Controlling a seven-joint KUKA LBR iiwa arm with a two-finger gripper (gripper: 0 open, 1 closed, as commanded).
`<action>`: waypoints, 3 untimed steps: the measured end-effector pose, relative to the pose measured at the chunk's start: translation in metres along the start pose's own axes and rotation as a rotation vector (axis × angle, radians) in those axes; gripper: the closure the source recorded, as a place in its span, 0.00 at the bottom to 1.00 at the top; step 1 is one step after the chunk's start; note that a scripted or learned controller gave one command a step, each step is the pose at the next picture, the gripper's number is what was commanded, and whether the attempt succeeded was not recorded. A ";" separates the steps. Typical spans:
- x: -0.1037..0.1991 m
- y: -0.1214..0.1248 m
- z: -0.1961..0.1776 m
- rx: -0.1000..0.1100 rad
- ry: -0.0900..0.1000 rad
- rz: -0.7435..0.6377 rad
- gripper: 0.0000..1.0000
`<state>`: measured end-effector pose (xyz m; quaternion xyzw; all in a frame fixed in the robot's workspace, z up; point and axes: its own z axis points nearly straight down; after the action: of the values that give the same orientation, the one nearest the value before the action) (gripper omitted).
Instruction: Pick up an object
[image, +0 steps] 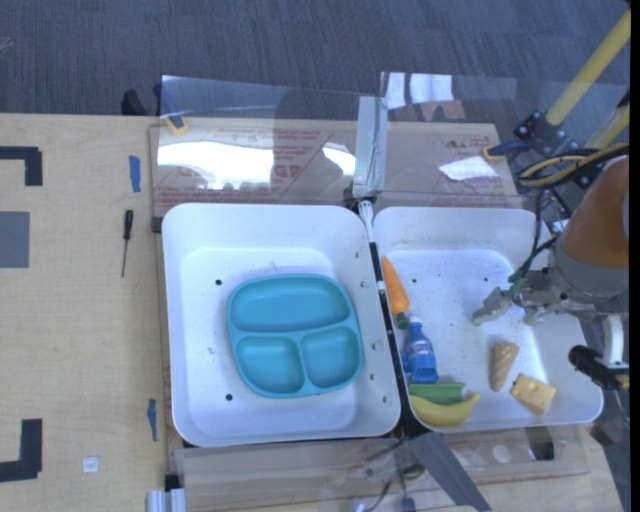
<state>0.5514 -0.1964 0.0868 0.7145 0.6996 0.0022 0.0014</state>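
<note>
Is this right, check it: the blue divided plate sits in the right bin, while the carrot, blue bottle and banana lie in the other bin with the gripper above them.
Not quite. The camera view shows the blue divided plate in the left bin, not the right. The carrot, blue bottle and banana do lie in the other bin, the right bin, with the gripper above it.

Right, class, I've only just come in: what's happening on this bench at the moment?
A grey robot arm with an orange band reaches in from the right, its gripper hanging over the right bin. Nothing shows between its fingers, so no object is picked up yet. That bin holds a carrot, a blue bottle, a banana and two tan pieces near the gripper. The left bin holds a blue divided plate.
</note>
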 end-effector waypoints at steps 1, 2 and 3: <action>-0.014 -0.028 -0.002 -0.004 0.007 -0.279 0.00; 0.002 -0.068 -0.001 -0.001 -0.002 -0.200 0.00; 0.020 -0.071 -0.002 0.000 -0.003 -0.033 0.00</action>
<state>0.4811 -0.1750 0.0880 0.7028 0.7114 0.0011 0.0022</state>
